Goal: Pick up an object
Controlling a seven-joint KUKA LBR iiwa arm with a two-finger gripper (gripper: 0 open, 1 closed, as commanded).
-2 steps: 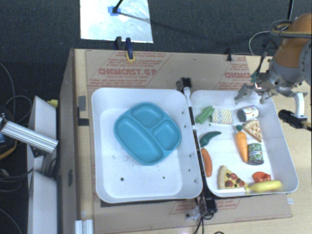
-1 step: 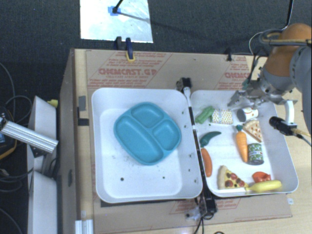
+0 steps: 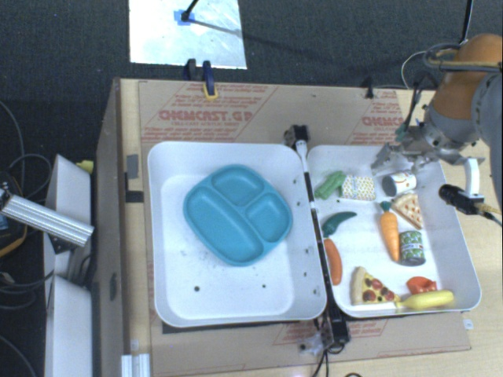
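Observation:
My gripper (image 3: 395, 160) hangs over the back right part of the right bin (image 3: 468, 273), at the end of the grey arm with its orange band (image 3: 476, 52). Just below it lies a small white can (image 3: 399, 183) on its side. I see nothing held in the gripper. Around it in the bin lie a green pod (image 3: 330, 184), a speckled white block (image 3: 357, 187), a pizza slice (image 3: 409, 209), a carrot (image 3: 389, 235), a dark green pepper (image 3: 338, 222), a green tin (image 3: 412, 247) and a red-orange chili (image 3: 333, 260).
A second pizza slice (image 3: 371, 287), a red tomato (image 3: 420, 283) and a banana (image 3: 428, 298) lie along the right bin's front. The left bin (image 3: 169, 289) holds a blue divided plate (image 3: 237, 213). A black divider (image 3: 313, 210) runs between the bins.

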